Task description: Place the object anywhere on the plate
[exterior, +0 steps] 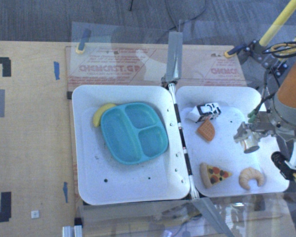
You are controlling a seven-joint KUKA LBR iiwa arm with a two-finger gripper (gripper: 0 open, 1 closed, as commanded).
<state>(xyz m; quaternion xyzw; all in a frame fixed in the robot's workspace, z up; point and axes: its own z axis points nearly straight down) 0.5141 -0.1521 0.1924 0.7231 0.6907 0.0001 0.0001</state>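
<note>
We see end effector (247, 141) at right of frame, nothing pinched; finger spread unclear. Risk: croissant (252, 177), pizza (215, 174), waffle (205, 130) crowded — wrong pick, or miss plate (134, 132).

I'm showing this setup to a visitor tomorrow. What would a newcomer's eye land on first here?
First, the blue divided plate in the left bin, with a yellow banana tucked against its upper-left edge. Next, the toy food scattered in the right bin: a pizza slice and croissant near the front, a waffle piece and a black-and-white object further back. The tool hangs over that bin's right side.
</note>
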